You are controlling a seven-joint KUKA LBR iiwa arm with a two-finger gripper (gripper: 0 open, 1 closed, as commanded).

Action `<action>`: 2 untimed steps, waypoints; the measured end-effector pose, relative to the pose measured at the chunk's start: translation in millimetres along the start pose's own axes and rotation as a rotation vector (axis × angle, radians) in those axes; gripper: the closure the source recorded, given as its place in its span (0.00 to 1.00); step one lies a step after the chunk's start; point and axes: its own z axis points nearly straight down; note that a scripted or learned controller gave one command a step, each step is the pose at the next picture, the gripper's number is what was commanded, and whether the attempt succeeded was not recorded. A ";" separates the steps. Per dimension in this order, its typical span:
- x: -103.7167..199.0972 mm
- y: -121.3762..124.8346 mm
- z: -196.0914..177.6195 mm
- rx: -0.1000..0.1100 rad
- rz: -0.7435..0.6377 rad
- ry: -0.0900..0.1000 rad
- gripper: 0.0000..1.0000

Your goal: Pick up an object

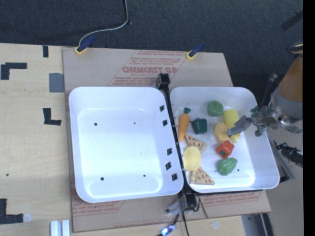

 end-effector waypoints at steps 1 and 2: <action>61.8 34.9 108.6 -0.012 -0.003 -0.007 0.00; 87.7 78.9 103.9 -0.011 -0.004 -0.006 0.00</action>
